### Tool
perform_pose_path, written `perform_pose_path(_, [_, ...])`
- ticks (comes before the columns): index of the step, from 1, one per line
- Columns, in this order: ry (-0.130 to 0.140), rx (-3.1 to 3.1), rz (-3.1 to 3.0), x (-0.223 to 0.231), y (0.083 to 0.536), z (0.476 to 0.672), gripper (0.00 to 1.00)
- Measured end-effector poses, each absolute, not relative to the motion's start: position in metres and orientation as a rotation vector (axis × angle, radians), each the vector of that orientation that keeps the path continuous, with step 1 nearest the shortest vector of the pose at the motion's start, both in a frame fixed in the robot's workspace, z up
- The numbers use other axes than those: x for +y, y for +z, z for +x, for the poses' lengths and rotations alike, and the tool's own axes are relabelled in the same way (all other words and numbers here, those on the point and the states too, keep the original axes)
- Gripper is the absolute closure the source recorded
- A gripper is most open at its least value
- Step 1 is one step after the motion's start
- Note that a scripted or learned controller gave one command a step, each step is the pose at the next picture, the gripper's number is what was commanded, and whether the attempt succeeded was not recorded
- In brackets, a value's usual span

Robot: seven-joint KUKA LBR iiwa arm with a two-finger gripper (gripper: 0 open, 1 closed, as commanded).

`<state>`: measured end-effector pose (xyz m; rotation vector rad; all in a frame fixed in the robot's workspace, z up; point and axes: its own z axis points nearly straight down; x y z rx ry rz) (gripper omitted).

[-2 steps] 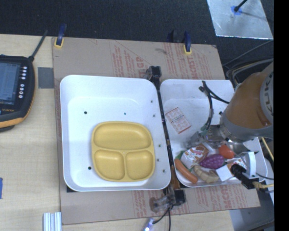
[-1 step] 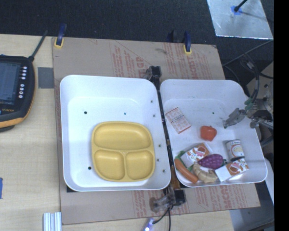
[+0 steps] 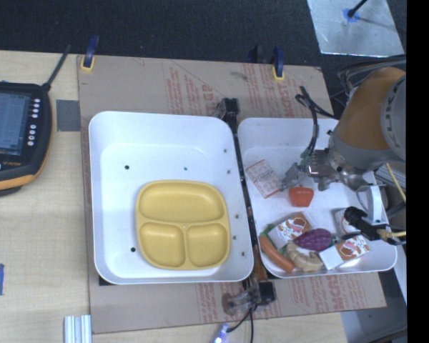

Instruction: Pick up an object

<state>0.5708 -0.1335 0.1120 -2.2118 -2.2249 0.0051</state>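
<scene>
- While the gripper (image 3: 305,178) hangs low over the right bin (image 3: 272,133), its fingers are blurred against the clutter, so I cannot tell if they are parted or closed, and nothing is visibly held
- Just below it lies a small red object (image 3: 301,195) (tomato-like toy, likely light plastic), on bare bin floor beside a printed packet (image 3: 262,177)
- It probably handles as stiff, smooth and rounded, apt to slip or roll; closing across its widest middle seems safest
- Nearer the front rim crowd a purple piece (image 3: 314,239), a carrot (image 3: 274,254) and small cartons (image 3: 290,229), touching one another
- The left bin (image 3: 121,138) holds a yellow divided tray (image 3: 182,224)
</scene>
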Motion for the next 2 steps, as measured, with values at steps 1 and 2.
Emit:
perform_pose_path(1, [0.005,-2.225,-2.213,-0.138,0.091,0.534,0.0])
perform_pose_path(2, [0.008,-2.227,-2.209,-0.139,0.102,0.534,1.0])
